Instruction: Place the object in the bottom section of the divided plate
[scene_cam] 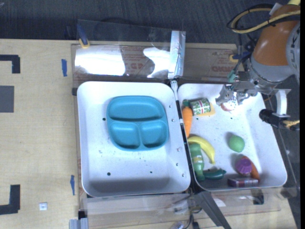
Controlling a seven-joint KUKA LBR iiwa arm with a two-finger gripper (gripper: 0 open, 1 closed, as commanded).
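The blue divided plate [110,123] lies in the left bin [88,151], with one wide section on the far side and two smaller ones on the near side. My gripper [231,99] hangs over the far part of the right bin [269,147], well to the right of the plate. A small white and red item [228,106] sits right under the gripper's tip; whether it is held or lying on the bin floor is unclear. Just left of the gripper lie a green-labelled can [200,106] and a carrot [186,120].
The right bin also holds a banana [204,146], a green bottle [196,159], a green round fruit [236,142], a purple item [244,165] and a dark flat bar [242,181]. A raised divider [181,128] separates the bins. A clear panel [128,56] stands behind the left bin.
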